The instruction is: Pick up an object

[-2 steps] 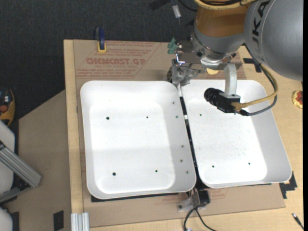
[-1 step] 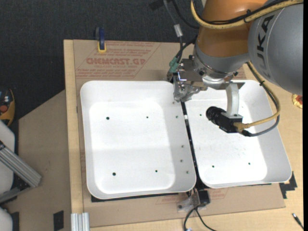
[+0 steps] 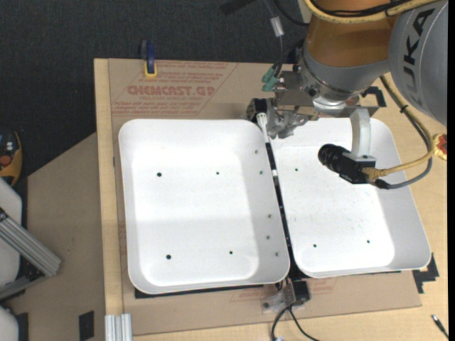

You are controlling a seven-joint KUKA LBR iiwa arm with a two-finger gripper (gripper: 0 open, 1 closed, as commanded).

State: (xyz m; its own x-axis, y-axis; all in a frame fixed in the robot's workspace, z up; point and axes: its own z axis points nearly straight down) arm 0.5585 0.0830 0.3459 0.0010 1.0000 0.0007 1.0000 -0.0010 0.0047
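Gripper low over the right bin's far corner, target hidden beneath it.

Gripper (image 3: 284, 125) hangs from the arm (image 3: 355, 20) at the far corner of the right bin (image 3: 355, 254), hard against the rim this bin shares with the left bin (image 3: 192, 212); whether it is open or closed I cannot tell, nor whether it grips anything. A black cylinder (image 3: 343, 162) on a white bracket juts from the wrist over the right bin's floor, trailing a yellowish cable (image 3: 409, 168) toward this bin's outer side. The object, if it lies in the right bin, must sit under the wrist in that corner, so I judge it small and light. Stiffness and slipperiness are unknowable. A hold across its narrowest width, clear of the right bin's wall, seems safest.
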